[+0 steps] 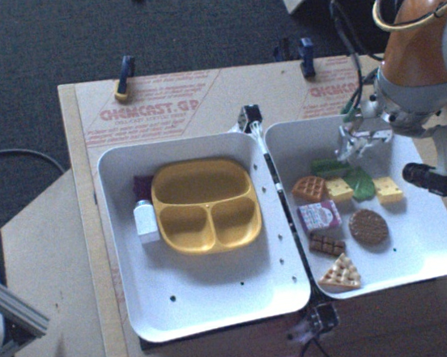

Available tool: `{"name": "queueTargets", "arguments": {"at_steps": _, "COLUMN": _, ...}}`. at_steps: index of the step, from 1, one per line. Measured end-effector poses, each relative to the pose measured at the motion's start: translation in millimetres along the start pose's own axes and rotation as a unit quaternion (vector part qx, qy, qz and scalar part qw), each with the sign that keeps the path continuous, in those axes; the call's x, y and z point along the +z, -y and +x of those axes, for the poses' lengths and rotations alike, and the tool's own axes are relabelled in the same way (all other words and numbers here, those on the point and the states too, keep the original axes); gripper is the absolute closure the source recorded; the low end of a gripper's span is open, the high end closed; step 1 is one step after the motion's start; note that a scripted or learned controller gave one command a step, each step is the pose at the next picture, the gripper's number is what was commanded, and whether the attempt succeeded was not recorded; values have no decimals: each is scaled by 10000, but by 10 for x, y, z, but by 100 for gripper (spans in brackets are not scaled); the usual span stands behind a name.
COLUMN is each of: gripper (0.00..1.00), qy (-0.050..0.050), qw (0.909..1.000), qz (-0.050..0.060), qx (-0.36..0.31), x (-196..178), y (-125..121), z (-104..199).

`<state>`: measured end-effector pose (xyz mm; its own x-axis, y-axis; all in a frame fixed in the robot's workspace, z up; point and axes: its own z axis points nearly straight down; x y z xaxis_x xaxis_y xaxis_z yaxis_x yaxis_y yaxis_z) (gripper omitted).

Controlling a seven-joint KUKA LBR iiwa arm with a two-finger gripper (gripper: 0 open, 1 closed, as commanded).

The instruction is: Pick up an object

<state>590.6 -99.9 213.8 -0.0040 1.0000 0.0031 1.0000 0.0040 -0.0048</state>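
Observation:
The right bin [429, 248] holds several toy foods: a brown round waffle [309, 188], a yellow cheese block [339, 190], a green leaf [362, 185], a holed cheese slice [387, 189], a pink carton [320, 216], a chocolate bar [327, 243], a brown patty [368, 227] and a waffle wedge [340, 272]. A dark green piece [328, 166] lies at the back of the group. My gripper [356, 146] hangs over the back of this bin, just above and behind the green leaf. Nothing can be seen held in it.
The left bin [141, 299] carries a yellow divided plate [206, 204], a white bottle [146, 221] and a small purple item [143, 184] at the plate's left. A black rail [279, 199] divides the bins. The arm's grey and orange body [419, 50] looms over the right bin's far corner.

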Motion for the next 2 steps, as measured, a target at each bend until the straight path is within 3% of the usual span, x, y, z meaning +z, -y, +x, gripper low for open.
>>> {"name": "queueTargets", "arguments": {"at_steps": 2, "gripper": 100, "qy": 1, "qw": 10000, "qz": 0, "qx": 2, "x": -5, "y": 690, "z": 807}}
